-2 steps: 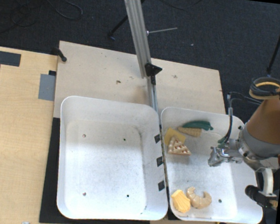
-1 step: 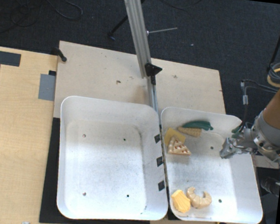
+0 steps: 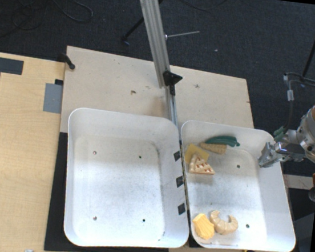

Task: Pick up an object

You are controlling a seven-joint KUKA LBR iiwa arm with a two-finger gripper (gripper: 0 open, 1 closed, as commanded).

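Note:
The right bin holds a green-handled brush at its far edge, a tan wedge and a tan ridged piece beside it near the divider. A yellow piece and a cream curled piece lie near the front edge. My gripper hangs at the right bin's far right rim, to the right of the brush, with nothing seen between its fingers.
The left bin sits beside the right one. A grey metal bar slants up from the divider between the bins. A beige board lies behind the bins, and a wooden bench surface extends left.

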